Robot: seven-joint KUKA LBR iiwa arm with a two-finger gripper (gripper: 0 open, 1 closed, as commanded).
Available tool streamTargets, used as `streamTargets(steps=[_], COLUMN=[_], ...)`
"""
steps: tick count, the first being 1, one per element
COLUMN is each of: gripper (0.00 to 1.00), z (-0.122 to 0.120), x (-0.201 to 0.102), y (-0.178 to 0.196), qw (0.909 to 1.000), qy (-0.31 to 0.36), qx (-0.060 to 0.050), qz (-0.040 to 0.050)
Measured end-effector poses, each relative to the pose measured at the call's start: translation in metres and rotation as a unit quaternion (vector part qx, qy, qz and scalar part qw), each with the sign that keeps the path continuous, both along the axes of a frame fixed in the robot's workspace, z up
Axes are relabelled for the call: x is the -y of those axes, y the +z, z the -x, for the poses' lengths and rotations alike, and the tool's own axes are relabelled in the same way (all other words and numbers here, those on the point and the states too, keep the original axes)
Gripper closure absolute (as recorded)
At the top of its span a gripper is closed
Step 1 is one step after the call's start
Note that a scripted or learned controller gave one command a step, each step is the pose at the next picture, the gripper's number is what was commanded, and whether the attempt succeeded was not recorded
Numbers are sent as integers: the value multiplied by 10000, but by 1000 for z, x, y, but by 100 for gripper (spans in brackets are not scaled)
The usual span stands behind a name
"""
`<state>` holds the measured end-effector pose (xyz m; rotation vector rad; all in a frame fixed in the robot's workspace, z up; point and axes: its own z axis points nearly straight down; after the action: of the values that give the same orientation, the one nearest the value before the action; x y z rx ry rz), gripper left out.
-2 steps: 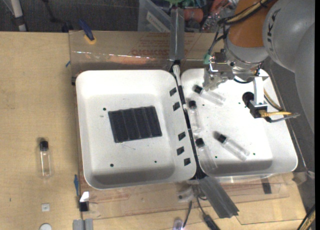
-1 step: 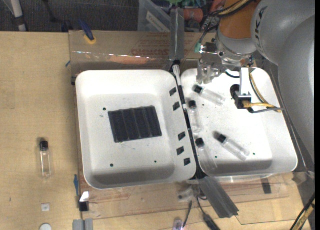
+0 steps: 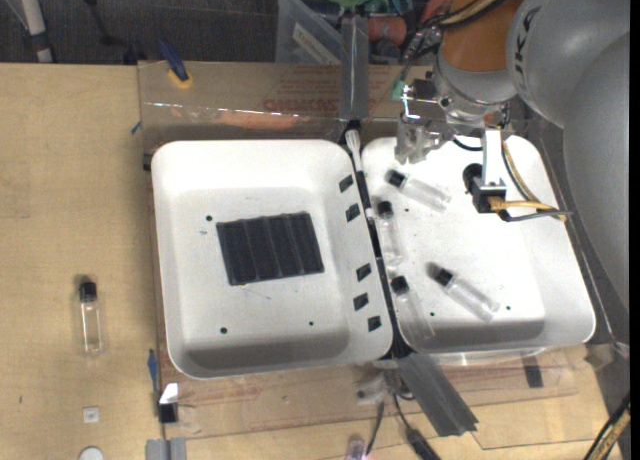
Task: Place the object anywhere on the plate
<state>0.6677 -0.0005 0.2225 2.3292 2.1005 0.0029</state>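
Wooden bench [image 3: 70, 198] is carrying two white bins side by side. You are seeing gripper [image 3: 412, 151] hanging over far left corner of right bin [image 3: 560, 288], fingers slightly apart, nothing sitting between them. Clear vial with black cap [image 3: 418, 190] is lying just below gripper on bin floor. Second capped vial [image 3: 462, 289] is resting further toward near edge. Dark ribbed plate [image 3: 270, 248] is sitting in left bin [image 3: 180, 178], well to gripper's left. Another vial [image 3: 91, 316] is lying out on bench, far left

White bins [image 3: 180, 178], black ribbed plate [image 3: 270, 248], clear black-capped vials [image 3: 462, 289], grey arm [image 3: 585, 58] with orange band [image 3: 490, 8]
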Motion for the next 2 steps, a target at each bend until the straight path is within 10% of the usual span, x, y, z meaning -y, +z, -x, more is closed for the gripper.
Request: streamTargets(steps=[2], gripper=[100], z=[1], x=[-20], y=[23], qw=[9969], qy=[-788], qx=[-10], qz=[-13])
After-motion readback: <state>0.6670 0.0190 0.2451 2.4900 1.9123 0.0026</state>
